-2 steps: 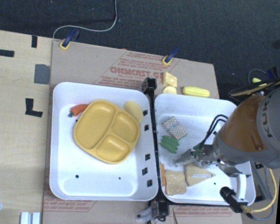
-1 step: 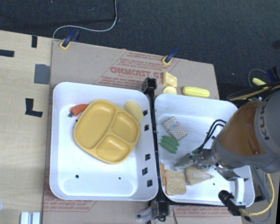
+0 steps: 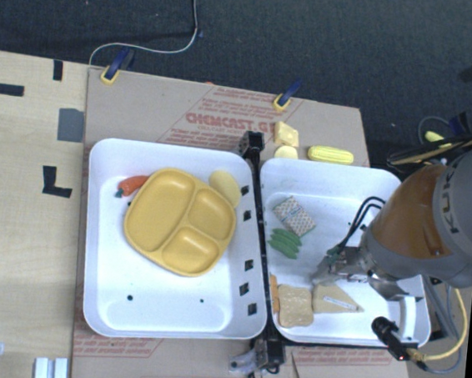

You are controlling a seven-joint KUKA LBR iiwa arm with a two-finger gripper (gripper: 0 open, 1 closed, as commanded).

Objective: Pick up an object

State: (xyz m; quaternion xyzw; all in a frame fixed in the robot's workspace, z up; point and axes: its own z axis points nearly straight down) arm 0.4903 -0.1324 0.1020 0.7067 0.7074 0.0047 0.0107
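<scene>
Holding one yellow tray [image 3: 180,222] (three compartments), two bins [image 3: 97,236].

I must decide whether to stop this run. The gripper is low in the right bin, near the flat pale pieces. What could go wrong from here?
1. The gripper is beside the pale wedge and the toast slice. Both lie flat, so the fingers may slide over them.
2. These two pieces touch, so a grasp could drag both.
3. The bin wall is near, and the wrist might bump it.

Even, soft overhead light; mild glare on the white bins [image 3: 97,236]; slightly soft focus throughout.
</scene>
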